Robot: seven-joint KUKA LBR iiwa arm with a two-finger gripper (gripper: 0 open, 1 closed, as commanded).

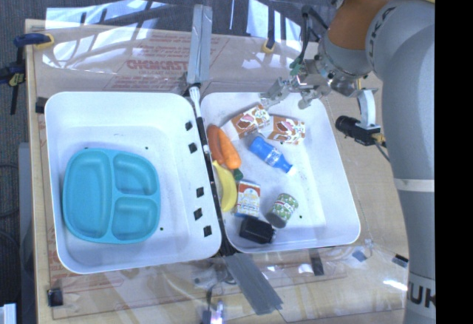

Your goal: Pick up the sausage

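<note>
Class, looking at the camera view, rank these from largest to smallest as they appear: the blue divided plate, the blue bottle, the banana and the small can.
1. blue divided plate
2. banana
3. blue bottle, only slightly smaller than the banana, so that order is unsure
4. small can

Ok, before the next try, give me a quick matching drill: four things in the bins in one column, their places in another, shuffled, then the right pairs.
Things:
1. blue divided plate
2. blue bottle
3. black block
4. gripper

Places:
A. near front edge of right bin
B. above back edge of right bin
C. left bin
D. middle of right bin, just below two brown packets

Pairs: 1-C, 2-D, 3-A, 4-B
</note>
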